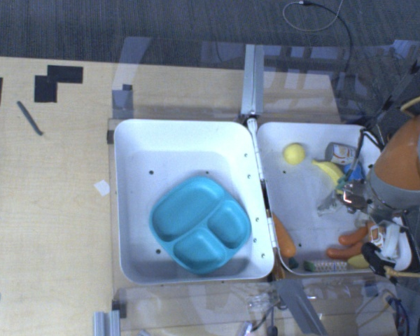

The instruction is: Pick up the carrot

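Observation:
The carrot (284,238) is an orange tapered piece lying against the left wall of the right bin (304,187), near its front corner. My gripper (341,196) hangs low over the right half of that bin, well to the right of the carrot and a little further back. It sits among a yellow banana (327,169) and other small items. The arm's orange band (404,161) covers the bin's right edge. Nothing shows between the gripper and the carrot.
A yellow ball (293,153) and a small can (340,151) lie at the back of the right bin. Two reddish-orange sausage-like pieces (353,236) lie at its front right. The left bin (136,159) holds a blue divided plate (199,224).

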Tool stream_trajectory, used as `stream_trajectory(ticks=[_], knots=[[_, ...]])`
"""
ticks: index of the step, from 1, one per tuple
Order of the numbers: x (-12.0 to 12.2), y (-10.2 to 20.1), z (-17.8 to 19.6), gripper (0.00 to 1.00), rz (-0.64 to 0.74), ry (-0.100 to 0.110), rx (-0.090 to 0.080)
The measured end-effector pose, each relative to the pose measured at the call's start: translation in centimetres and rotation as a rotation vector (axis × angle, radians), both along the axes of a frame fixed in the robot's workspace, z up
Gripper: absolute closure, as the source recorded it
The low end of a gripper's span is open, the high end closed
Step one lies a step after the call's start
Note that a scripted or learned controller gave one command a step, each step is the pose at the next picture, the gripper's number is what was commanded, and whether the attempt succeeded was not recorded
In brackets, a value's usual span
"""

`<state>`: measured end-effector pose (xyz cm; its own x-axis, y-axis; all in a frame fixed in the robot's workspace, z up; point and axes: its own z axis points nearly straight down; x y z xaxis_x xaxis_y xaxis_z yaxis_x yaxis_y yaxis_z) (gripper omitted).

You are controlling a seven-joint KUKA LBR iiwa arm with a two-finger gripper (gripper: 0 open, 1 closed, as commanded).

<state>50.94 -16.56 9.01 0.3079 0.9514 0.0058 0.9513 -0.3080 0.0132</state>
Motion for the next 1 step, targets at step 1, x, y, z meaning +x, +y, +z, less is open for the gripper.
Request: stream_trajectory(ticks=[1], knots=[[0.25,0.07,1.18,1.0,0.004,-0.006,0.0]])
